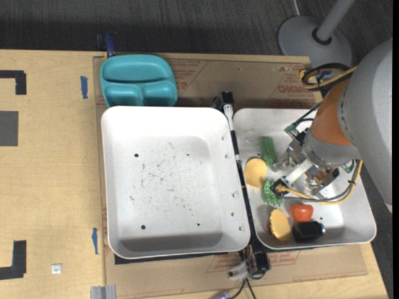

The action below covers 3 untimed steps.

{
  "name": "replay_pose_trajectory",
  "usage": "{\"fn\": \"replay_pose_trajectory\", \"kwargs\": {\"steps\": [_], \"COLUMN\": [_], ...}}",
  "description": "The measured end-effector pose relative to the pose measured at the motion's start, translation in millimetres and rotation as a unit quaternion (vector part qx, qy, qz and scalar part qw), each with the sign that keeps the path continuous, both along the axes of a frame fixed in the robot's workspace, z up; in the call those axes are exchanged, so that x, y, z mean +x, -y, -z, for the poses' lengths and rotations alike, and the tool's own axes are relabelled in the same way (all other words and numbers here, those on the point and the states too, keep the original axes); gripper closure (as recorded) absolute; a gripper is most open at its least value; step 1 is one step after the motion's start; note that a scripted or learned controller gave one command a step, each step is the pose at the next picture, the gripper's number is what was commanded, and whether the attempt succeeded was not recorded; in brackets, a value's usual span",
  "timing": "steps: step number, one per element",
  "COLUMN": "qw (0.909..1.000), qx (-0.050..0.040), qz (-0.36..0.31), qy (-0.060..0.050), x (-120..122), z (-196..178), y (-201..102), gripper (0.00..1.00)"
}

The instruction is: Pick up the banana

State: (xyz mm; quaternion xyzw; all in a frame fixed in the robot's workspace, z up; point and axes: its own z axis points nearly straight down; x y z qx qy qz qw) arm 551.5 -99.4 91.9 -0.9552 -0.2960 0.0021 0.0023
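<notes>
Two yellow things lie in the right bin (358, 229), and I cannot tell which is the banana. One is a rounded yellow piece (254, 172) by the bin's left wall. The other is a stubby yellow piece (280, 223) near the front wall. My gripper (288, 170) hangs low over the middle of this bin, just right of the rounded piece and above a leafy green thing (270, 193). The wrist covers the gripper's tips, and nothing shows as held.
A long green vegetable (268, 148) lies behind the rounded yellow piece. A red tomato-like ball (302, 212) and a black block (308, 231) sit right of the stubby piece. The left bin (168, 179) adjoins, with a teal tray (138, 80) behind it.
</notes>
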Motion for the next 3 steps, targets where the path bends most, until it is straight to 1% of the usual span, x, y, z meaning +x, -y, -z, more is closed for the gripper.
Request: {"fn": "replay_pose_trajectory", "kwargs": {"steps": [1, 2, 3], "qw": [0.9997, 1.0000, 0.9880], "qx": [-0.0033, -0.0003, 0.0001], "qz": [0.024, -0.009, -0.155], "qy": [0.010, 0.002, 0.001], "x": [-63, -28, -68], "z": [4, -93, -93], "y": [-5, -106, -40], "gripper": [0.00, 0.00, 0.00]}}
